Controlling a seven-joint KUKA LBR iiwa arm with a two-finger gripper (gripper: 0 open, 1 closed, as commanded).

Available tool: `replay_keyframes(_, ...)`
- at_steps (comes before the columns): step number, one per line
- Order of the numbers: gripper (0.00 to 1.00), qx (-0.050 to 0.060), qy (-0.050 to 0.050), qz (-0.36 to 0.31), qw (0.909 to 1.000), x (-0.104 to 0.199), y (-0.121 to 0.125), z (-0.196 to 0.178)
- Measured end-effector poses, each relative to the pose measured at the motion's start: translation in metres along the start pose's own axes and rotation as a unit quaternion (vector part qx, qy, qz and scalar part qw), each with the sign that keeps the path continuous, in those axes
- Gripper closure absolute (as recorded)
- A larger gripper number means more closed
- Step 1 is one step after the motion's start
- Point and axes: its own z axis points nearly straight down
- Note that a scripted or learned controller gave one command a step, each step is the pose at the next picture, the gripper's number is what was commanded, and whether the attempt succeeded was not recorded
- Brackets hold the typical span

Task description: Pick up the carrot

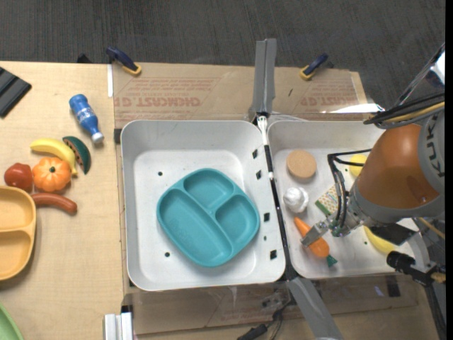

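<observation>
- The carrot (316,241) lies low in the right bin (354,266), near its front wall and close to the divider between the two bins; its orange body runs at a slant with the green stub toward the front right.
- The pincer (316,235) is down at the carrot, its metal tips meeting the middle of the orange body. The tips look narrowed around it, so I judge it to be pinching the carrot, though the view from above does not make the contact on both sides plain.
- The arm (396,168), with its orange band, leans over the right bin from the right and covers much of that bin's far side.
- Progress, as a judgement: the reach is done and the grip seems to be on. The lift is what is left, since the carrot appears to rest on the bin floor.
- Close by in the same bin are a round tan disc (301,165), a shiny silver ball (295,199) and a banana (382,242) partly under the arm.
- The left bin (141,211) holds a teal divided plate (207,217).
- On the bench (56,91) to the left sit a blue bottle (85,117) and toy fruit beside a yellow tray (15,234).
</observation>
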Motion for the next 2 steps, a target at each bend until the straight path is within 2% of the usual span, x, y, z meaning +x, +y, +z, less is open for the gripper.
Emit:
replay_keyframes(1,1.00,0.000,0.001,0.001,1.0000,-0.001,0.000,-0.007)
replay_keyframes(2,1.00,0.000,-0.002,-0.008,1.0000,0.048,0.038,-0.100)
